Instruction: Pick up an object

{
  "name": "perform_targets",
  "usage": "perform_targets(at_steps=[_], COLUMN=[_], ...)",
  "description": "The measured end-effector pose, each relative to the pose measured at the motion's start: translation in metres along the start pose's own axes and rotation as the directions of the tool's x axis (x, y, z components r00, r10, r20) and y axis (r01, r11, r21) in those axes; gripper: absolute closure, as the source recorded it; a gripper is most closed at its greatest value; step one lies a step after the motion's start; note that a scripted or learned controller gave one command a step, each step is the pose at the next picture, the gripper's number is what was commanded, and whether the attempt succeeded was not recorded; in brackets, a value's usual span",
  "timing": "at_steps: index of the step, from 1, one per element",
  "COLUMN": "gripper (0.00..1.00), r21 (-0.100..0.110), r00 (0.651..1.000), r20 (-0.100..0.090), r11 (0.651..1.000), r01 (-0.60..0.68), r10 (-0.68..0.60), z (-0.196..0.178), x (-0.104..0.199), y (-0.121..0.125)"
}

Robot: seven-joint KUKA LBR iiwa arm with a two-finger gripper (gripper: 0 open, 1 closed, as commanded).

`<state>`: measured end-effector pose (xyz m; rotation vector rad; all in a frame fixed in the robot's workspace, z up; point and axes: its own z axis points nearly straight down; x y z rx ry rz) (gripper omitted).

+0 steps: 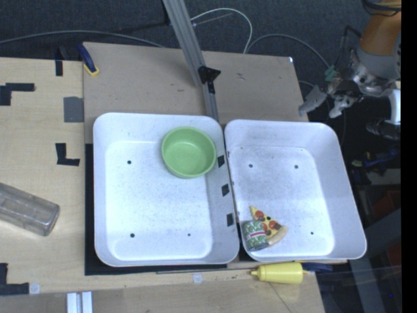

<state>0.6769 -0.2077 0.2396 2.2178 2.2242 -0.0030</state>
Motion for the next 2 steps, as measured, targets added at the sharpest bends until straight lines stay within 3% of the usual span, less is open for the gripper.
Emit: perform_targets(at_steps=[1,2], gripper=[0.00,0.00], r21=[0.001,0.004], r00=[1.000,1.000], r20=[0.000,-0.001], r11=[1.000,1.000], r01=[0.000,0.000], r10=[0.000,0.000], z=[0.000,0.045], x=[0.000,0.005], y=[0.000,0.003])
